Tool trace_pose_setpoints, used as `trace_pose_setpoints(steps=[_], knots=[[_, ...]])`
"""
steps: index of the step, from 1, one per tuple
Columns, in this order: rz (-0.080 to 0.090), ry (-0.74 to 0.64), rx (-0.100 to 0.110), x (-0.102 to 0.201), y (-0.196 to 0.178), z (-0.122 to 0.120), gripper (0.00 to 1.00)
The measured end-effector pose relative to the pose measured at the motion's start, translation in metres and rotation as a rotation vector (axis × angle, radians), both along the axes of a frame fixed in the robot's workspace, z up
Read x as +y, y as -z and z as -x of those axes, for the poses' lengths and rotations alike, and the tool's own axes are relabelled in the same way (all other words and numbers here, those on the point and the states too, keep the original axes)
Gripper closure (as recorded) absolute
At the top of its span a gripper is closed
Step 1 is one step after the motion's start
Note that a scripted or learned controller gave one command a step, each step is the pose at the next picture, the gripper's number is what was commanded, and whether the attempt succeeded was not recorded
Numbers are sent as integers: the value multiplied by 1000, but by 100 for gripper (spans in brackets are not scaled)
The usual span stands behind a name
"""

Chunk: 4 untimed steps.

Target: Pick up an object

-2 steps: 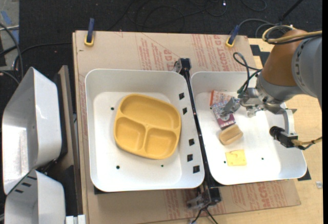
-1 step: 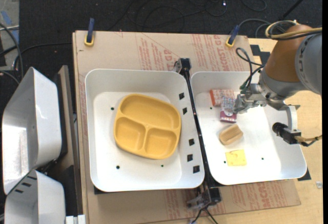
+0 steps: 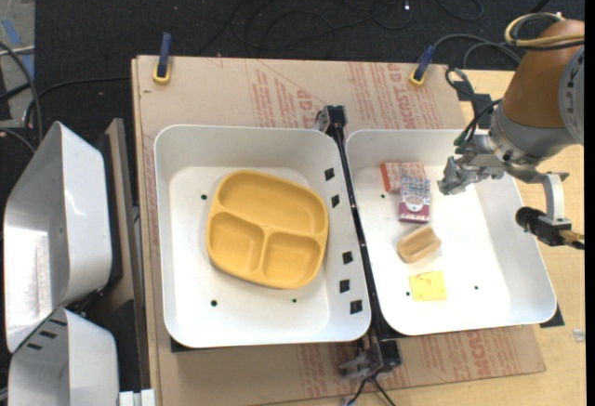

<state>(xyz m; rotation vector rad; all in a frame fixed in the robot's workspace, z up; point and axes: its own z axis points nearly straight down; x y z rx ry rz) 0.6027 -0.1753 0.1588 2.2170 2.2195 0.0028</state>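
Note:
The right bin [image 3: 521, 302] holds a red and white packet [image 3: 410, 189], a tan block [image 3: 419, 244] below it and a flat yellow square [image 3: 428, 286] nearer the front. My gripper [image 3: 457, 177] hangs over the bin's upper right part, just right of the packet and apart from it. I see nothing between its tips. The left bin [image 3: 177, 209] carries a yellow divided tray [image 3: 267, 229].
A black divider with clips [image 3: 346, 209] runs between the two bins. Two clamps [image 3: 163, 60] pin the cardboard base at its far edge. White containers [image 3: 51, 228] stand off the bench to the left. Cables lie on the dark floor behind.

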Motion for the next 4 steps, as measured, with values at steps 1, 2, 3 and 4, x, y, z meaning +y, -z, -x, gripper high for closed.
trace_pose_setpoints(steps=[1,2,3,4], knots=[[0,-3,-2,6,-45,-3,100],[0,-3,-2,4,-109,-3,100],[-3,-7,5,65,-109,10,100],[-3,-6,6,110,-97,17,100]])
